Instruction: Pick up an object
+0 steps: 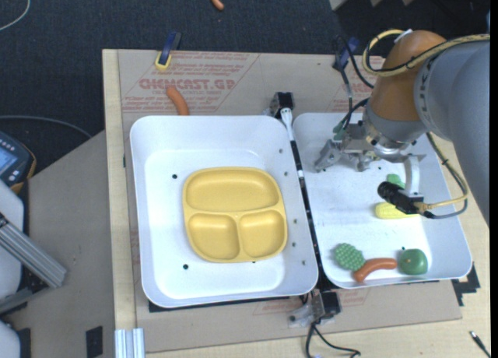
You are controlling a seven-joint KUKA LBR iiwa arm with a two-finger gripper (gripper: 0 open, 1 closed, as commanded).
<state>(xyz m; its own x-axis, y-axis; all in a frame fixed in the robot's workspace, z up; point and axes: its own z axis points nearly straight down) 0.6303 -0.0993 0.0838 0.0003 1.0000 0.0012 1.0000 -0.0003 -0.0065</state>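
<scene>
Fingers (324, 159) spread, pinching nothing, above the right-hand bin's (350, 208) far end.

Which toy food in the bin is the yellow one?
The corn cob in the right bin. The bumpy vegetable and round fruit nearer the front are green, and the sausage is orange.
</scene>
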